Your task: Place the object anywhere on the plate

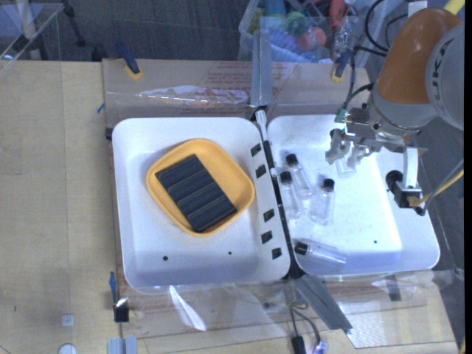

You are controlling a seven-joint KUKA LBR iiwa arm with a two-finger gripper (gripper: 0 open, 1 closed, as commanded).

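Note:
A yellow square plate (240, 186) lies in the left bin (133, 198), and a black ridged block (197, 192) rests on it. In the right bin (398, 234) are several clear vials with black caps: two (293, 169) near the divider, one (322, 200) in the middle, and one (318, 251) lying flat at the front. My gripper (346, 155) hangs over the back of the right bin, just right of and behind the vials. Its fingers (335, 150) stand apart with nothing between them.
A raised divider (267, 190) with black clips separates the two bins. The arm's orange band (413, 57) and cables fill the back right. A clear box of coloured toys (310, 13) stands behind the bins.

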